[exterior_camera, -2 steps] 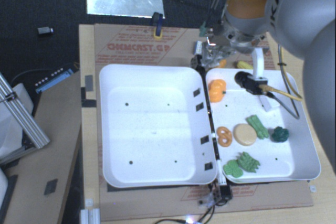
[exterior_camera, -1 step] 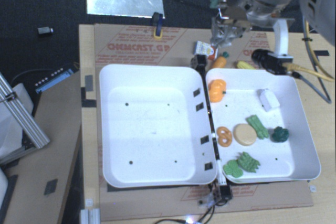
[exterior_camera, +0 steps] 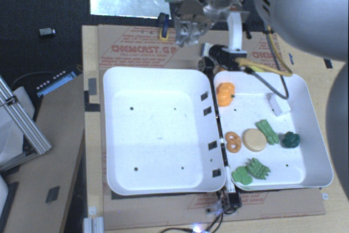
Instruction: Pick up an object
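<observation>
**Hand parked high, every candidate waiting in the right bin**

The hand hangs above the far edge of the surface, at about 12 o'clock from the seam between the two bins. It is blurred and seen from above, so I cannot tell how it is set, and nothing visible hangs from it. That position looks like a raised stand-off that leaves the bins open to the camera.

The left bin offers nothing to pick. All the objects lie in the right bin:

- an orange piece at 11 o'clock, close to the dividing wall
- a small white block at 1 o'clock
- a pretzel, a tan disc, a green strip and a dark green lump in a row across the middle
- two leafy green pieces at 7 o'clock

The disc and strip touch, which would likely complicate a grasp. The white block sits apart and seems the easiest target.
</observation>
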Action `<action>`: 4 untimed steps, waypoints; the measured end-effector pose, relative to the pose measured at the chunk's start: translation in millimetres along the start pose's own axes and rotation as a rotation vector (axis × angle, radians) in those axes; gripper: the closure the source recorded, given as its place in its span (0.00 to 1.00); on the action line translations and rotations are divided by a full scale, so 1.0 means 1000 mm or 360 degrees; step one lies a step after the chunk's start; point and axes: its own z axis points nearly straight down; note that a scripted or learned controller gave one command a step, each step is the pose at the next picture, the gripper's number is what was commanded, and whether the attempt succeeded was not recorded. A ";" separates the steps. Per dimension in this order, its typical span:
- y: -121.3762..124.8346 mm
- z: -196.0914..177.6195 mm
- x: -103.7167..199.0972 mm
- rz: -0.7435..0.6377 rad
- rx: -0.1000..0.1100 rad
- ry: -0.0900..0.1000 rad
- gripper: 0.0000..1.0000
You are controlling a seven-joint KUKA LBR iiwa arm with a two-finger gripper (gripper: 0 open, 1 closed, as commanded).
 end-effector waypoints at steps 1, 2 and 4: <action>-0.027 -0.006 0.004 0.0008 0.0007 -0.0003 1.00; -0.040 -0.009 0.046 0.0004 0.0006 -0.0001 1.00; -0.048 -0.106 0.063 0.0004 -0.0011 0.0007 1.00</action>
